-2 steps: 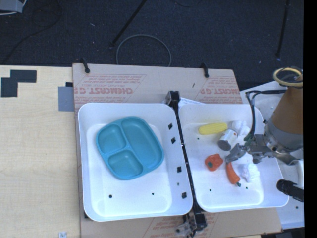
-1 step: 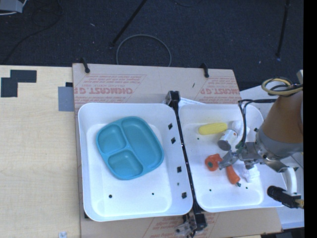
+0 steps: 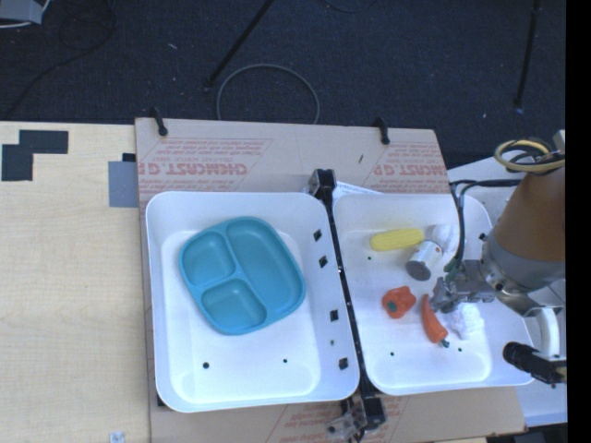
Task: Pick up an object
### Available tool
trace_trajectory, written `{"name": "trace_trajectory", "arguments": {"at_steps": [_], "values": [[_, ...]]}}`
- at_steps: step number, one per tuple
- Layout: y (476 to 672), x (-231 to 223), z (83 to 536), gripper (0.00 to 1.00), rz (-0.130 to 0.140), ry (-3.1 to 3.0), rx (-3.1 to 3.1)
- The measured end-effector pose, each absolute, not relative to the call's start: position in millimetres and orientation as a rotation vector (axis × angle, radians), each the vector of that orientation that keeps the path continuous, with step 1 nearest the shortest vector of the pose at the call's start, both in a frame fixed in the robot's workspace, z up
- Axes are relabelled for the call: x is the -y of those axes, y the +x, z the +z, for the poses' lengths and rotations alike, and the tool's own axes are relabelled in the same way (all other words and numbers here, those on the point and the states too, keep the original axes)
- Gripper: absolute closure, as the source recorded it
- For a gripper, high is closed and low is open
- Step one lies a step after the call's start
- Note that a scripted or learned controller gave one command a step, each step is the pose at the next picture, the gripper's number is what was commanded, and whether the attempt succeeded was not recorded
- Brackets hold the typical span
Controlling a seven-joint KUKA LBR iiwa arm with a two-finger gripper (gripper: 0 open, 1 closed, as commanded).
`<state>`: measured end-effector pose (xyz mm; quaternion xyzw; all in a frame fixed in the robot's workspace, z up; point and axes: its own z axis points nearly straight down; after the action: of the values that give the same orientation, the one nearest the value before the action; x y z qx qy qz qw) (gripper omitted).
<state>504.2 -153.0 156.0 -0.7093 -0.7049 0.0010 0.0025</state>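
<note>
Camera view: two white bins side by side on the bench; the arm [image 3: 531,233] reaches in from the right over the right bin [image 3: 383,372].
Claw [image 3: 450,295]: low over the right side of the right bin, dark against the white floor; whether it is released or clenched cannot be told, since its tips are lost in the clutter.
Carrot [image 3: 432,320]: nearest thing, just below and slightly left of the claw, touching or almost touching it; long axis runs from upper left to lower right, nearly up-and-down in the picture.
White lump [image 3: 468,321]: just beside the carrot on its right, under the claw's lower edge.
Orange-red pepper [image 3: 399,302]: left of the claw, near the carrot's upper end but apart from it.
Grey cup [image 3: 424,260]: up and left of the claw, lying on its side.
Corn [image 3: 397,239]: farther up-left, long axis side to side.
Blue plate [image 3: 242,273]: in the left bin [image 3: 175,377], well apart from the claw.
Judgement: the carrot is the likeliest target; a grip across its narrow width, with a small shift down-left, seems needed.
</note>
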Motion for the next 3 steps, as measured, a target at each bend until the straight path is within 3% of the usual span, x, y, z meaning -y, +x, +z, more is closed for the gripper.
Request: {"name": "trace_trajectory", "arguments": {"at_steps": [2, 3], "values": [[506.9, 151.2, 257.2, 1.0, -0.002, -2.222, 2.223], [525.5, 96.8, 245.5, 1.0, 0.001, -2.213, 2.224]]}}
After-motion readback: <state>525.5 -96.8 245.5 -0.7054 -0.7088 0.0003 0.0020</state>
